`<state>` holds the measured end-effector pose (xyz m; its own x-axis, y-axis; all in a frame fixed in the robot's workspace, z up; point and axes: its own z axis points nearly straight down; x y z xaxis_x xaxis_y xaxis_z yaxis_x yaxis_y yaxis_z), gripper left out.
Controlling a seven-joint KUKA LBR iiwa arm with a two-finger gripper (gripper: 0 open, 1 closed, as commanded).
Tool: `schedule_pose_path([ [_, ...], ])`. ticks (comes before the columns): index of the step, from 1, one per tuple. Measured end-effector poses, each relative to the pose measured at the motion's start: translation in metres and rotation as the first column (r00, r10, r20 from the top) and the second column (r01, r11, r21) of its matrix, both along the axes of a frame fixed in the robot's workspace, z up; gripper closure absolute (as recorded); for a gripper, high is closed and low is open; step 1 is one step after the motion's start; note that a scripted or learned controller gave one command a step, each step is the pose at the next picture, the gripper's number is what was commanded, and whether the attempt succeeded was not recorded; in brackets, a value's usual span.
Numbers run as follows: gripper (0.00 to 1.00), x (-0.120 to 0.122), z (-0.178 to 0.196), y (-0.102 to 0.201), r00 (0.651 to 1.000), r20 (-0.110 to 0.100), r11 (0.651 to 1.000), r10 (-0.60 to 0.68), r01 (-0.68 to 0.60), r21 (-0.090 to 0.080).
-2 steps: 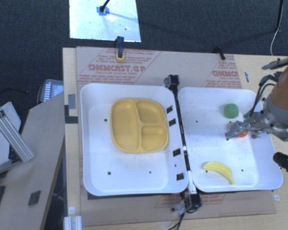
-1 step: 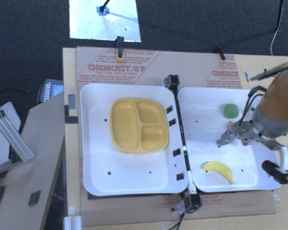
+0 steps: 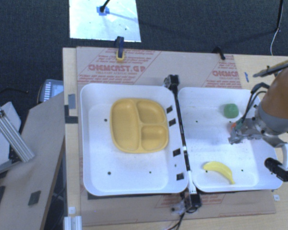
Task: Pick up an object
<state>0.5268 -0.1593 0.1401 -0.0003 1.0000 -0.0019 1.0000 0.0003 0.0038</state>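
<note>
The arm (image 3: 278,102) reaches in from the right over the right bin (image 3: 201,152), its orange band above the grey wrist. The hand (image 3: 237,133) sits low over the middle of that bin, pointing toward the bin's centre; whether it is apart or together I cannot tell, since the tip is small and blurred, and nothing can be seen gripped in it.

Two objects lie in the right bin. A green ball (image 3: 231,110) rests near the bin's far side, just above and slightly left of the hand, close to it but apart. A yellow banana (image 3: 219,170) lies near the front edge, below and left of the hand, well apart from it, curving toward the right.

The left bin (image 3: 96,176) holds a yellow divided tray (image 3: 138,125) with three compartments, lying flat in the bin's middle. Both bins rest side by side on the tabletop (image 3: 149,63), on a sheet printed with red lettering
</note>
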Motion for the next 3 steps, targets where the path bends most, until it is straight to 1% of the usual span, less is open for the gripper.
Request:
schedule_pose_path([
  [1, 1.00, 0.008, 0.049, -0.007, 1.000, 0.003, 1.000, 0.003, -0.003, -0.001],
  [2, 1.00, 0.000, 0.100, -0.009, 1.000, 0.003, 1.000, 0.004, -0.004, -0.001],
  [3, 1.00, 0.002, 0.134, -0.009, 1.000, 0.002, 1.000, 0.004, -0.004, 0.000],
])
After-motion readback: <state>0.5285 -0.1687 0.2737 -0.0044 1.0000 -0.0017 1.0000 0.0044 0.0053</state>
